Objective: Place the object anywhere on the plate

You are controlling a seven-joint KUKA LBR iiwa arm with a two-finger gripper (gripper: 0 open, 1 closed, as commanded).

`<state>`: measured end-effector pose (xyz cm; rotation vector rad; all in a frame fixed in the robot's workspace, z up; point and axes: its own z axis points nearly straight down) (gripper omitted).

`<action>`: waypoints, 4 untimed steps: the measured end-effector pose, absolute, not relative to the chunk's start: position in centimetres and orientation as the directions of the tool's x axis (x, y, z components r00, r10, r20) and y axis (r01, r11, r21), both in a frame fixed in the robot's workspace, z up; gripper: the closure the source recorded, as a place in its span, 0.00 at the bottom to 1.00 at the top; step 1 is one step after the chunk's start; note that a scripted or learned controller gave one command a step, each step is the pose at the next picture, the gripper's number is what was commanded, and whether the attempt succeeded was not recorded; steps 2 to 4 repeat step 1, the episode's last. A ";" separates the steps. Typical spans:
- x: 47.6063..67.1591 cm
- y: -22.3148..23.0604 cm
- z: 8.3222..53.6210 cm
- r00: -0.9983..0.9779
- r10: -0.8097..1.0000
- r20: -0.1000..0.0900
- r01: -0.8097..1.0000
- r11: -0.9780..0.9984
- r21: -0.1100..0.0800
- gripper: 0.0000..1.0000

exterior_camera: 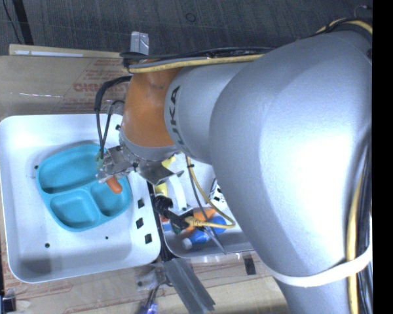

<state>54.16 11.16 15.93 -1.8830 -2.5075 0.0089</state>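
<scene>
Blue plastic: the blue divided plastic plate (78,195) lies in the left shallow white bin (26,241), sections up, ready to receive.
Object: a small orange piece (116,186) sits at the plate's right edge, directly under the gripper (110,171).
Gripper: grasping or released, I cannot tell; the grey arm with its orange band (150,113) crowds it.
Judgement: placement looks near done.
</scene>
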 end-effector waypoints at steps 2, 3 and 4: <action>54.2 11.1 15.9 -0.278 0.961 0.001 0.961 0.278 -0.008 0.00; 54.2 11.1 15.9 -0.278 0.961 0.001 0.961 0.278 -0.008 0.00; 54.2 11.1 15.9 -0.278 0.961 0.001 0.961 0.278 -0.008 0.00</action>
